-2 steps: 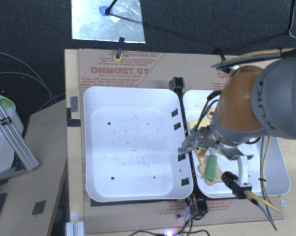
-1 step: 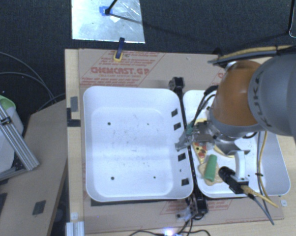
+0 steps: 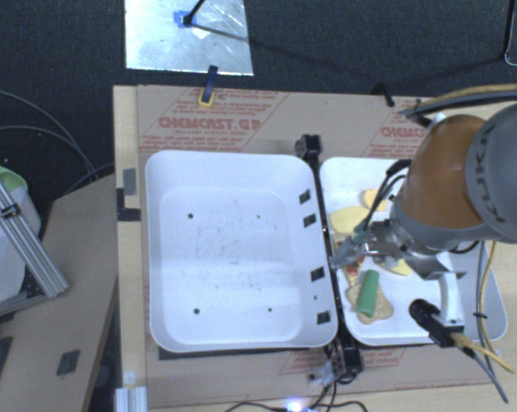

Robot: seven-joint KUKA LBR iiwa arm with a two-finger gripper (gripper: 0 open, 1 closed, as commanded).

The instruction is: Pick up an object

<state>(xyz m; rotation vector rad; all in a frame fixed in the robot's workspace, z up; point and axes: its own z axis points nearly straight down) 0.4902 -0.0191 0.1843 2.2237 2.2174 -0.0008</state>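
Green stick (image 3: 368, 290) lower right of frame, right bin (image 3: 490, 316), atop tan piece (image 3: 370, 309). Gripper (image 3: 351, 254) just above; grip state hidden, cannot tell. Likely light, stiff; best taken mid-length.

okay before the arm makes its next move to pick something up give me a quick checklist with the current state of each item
1. Objects within reach in the right bin: ok, a green object lies on a tan piece, with yellow pieces nearby.
2. Gripper over the right bin: ok, near its left wall.
3. Gripper lined up on the green object: not ok, it sits just above it in the view.
4. Object between the fingers: cannot tell.
5. Left bin free of the arm: ok.
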